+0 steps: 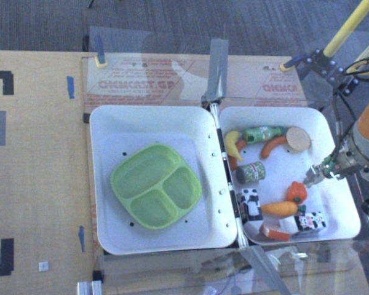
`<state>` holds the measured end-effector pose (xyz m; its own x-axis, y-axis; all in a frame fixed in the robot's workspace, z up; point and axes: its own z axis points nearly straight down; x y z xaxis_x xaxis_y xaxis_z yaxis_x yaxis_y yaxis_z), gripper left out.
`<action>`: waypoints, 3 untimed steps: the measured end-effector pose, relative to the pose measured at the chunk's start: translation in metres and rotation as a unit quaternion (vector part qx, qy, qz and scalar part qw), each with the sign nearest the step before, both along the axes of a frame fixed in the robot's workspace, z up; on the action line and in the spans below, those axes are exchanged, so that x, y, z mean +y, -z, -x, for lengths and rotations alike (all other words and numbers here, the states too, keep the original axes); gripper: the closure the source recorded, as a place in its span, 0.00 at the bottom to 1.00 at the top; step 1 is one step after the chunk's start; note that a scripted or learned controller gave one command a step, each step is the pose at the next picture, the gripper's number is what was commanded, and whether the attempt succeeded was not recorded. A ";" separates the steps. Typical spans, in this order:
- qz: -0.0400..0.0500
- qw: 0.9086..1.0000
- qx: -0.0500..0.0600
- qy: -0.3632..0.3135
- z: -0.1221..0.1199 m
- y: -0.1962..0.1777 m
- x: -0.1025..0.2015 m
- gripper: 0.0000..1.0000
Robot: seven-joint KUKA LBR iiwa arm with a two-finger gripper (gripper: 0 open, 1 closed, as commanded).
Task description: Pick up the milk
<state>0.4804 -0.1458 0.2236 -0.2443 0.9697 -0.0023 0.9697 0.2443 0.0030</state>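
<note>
My gripper (pixel 313 176) over right bin's (pixel 332 131) right side, near red pepper (pixel 297 192); finger state too small, cannot tell. Milk (pixel 251 203), cow-patterned carton, lies at bin's left wall, apart. Arm cut off at frame edge.

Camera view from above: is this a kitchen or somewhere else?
Probably a robot test lab, not a kitchen. Two shallow white plastic bins sit on a wooden bench marked with blue tape; the right bin holds small toy foods like an orange plastic carrot, and the grey arm's tool hovers over them.
</note>
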 end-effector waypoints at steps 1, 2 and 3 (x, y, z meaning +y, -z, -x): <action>0.000 0.996 0.000 -0.089 0.000 -0.119 0.109 1.00; 0.000 0.995 0.001 -0.101 0.000 -0.062 0.084 1.00; -0.001 1.000 0.001 0.028 -0.029 -0.036 0.121 1.00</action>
<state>0.5098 -0.0250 0.2591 -0.1905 0.9817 -0.0005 0.9817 0.1905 0.0011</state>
